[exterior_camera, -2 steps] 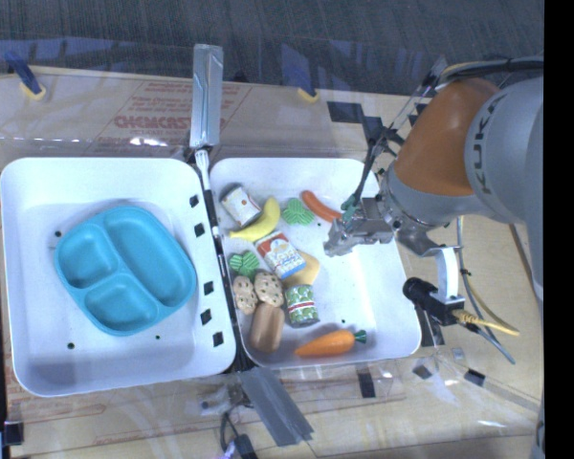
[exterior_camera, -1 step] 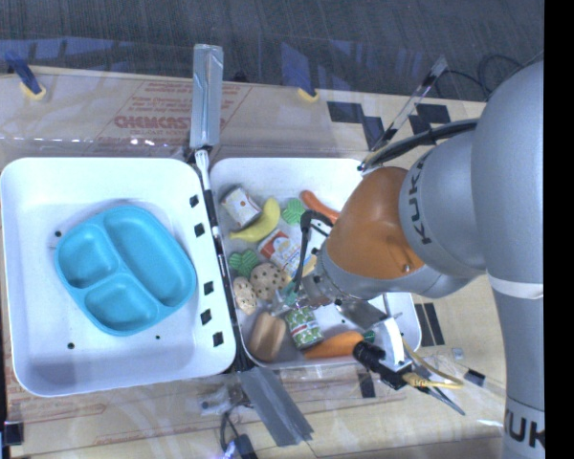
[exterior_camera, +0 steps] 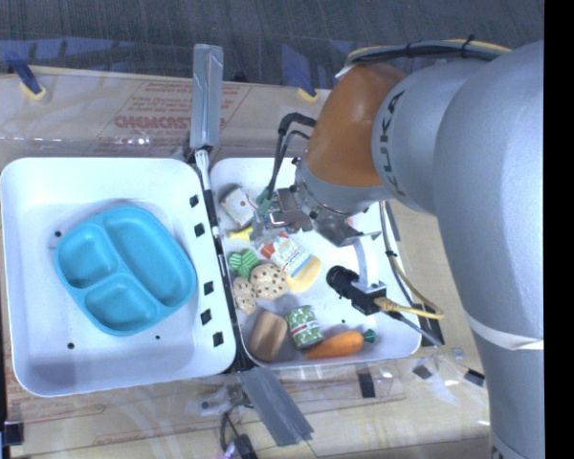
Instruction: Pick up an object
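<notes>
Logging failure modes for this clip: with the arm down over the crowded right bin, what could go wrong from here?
1. The toys lie packed together: the cookies, the green can and the carrot touch or nearly touch, so the gripper may nudge or catch a neighbour.
2. The arm's bulk hides part of the right bin, so a miss there would be hard to confirm.
3. The gripper works close to the divider wall, where a collision seems possible.
</notes>
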Tool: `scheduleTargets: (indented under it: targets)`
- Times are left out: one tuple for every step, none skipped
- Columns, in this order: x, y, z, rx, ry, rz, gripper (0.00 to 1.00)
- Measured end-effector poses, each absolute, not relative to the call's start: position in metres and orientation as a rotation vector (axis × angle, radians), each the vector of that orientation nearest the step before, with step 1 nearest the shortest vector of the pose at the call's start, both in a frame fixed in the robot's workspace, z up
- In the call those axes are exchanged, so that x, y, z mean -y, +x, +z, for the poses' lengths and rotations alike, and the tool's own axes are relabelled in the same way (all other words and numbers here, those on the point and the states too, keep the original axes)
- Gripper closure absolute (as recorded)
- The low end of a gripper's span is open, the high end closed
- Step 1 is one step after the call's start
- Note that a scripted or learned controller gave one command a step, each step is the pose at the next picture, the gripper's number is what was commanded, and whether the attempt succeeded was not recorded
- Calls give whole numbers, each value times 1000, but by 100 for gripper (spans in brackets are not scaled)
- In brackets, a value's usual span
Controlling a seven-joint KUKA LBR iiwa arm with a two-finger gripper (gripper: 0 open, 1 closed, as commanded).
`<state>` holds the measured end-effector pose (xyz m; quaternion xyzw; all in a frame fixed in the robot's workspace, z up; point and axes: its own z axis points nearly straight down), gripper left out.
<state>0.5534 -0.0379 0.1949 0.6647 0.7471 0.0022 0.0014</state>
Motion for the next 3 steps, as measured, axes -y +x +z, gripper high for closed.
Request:
scheduleTargets:
  targets:
    - [143,530,102,-2542,1856,-8,100]
    - [141,532,103,-2543,1850,-2,0]
    - [106,585,97,-2792,1422,5,0]
